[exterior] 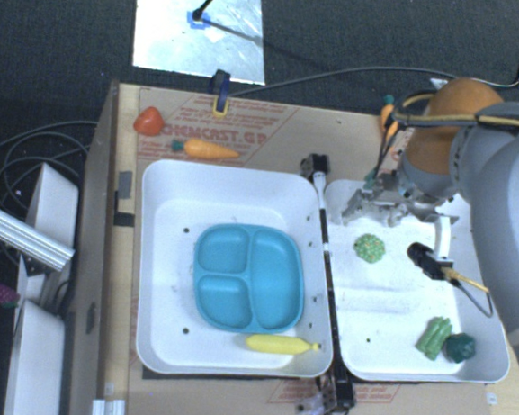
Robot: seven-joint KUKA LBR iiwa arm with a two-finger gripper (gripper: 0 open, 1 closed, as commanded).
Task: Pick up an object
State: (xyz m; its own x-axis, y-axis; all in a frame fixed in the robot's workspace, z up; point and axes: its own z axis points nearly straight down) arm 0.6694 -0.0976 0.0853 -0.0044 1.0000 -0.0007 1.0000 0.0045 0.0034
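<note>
Camera view is showing the gripper (pixel 374 206) hovering over the far left corner of the right bin (pixel 381 362); whether it is released or clenched I cannot tell. A green knobbly ball (pixel 369 248) is lying on the bin floor just on the near side of it. A green ridged piece (pixel 433 337) and a dark green ball (pixel 460 346) are sitting side by side in the near right corner. In the left bin (pixel 160 266) a blue divided plate (pixel 247 276) is resting, a yellow banana (pixel 282 344) lying at its near edge.
</note>
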